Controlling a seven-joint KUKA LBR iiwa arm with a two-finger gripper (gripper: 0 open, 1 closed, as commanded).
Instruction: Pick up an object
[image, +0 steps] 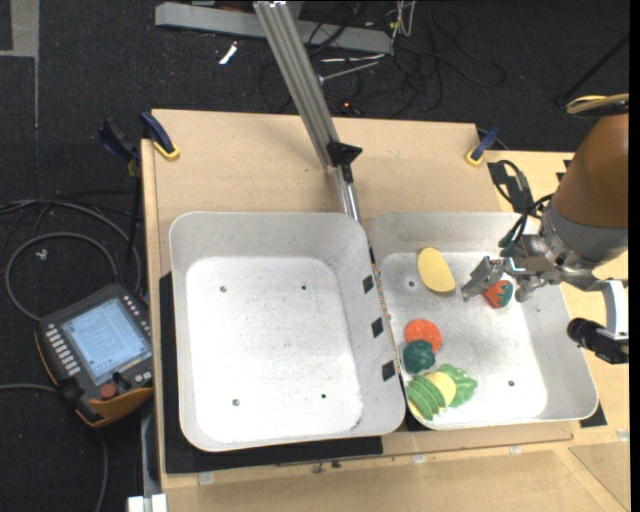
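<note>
The tool (492, 281) hangs over the upper right part of the right bin (560, 395), reaching in from the right side of the view. Its two fingers stand apart, one dark finger (474, 280) angled out to the left. Just beside and below the fingers sits a small red-orange object with a green patch (499, 293); it seems to lie at the fingertips, but whether it is gripped between them or only next to them cannot be told. Behind the tool the grey wrist widens into the arm (600, 190), with its orange band showing at the right edge of the view.

To the left of the tool, near but apart, a yellow rounded object (435, 270) lies on the bin floor. Lower down, close to the bin's left wall, an orange ball (423, 331) touches a dark green ball (418, 355) directly below it. Under those rests a green and yellow cluster (440, 388) that looks like toy vegetables, pressed together near the bin's lower left corner.

The left bin (190, 330) sits beside the right one, their edges overlapping in the middle. Both rest on the wooden desk (250, 160). A slanted metal pole (305, 85) runs from the top of the view to the joint between the bins. On the floor at left lies a teach pendant (98, 345) with a lit screen.
</note>
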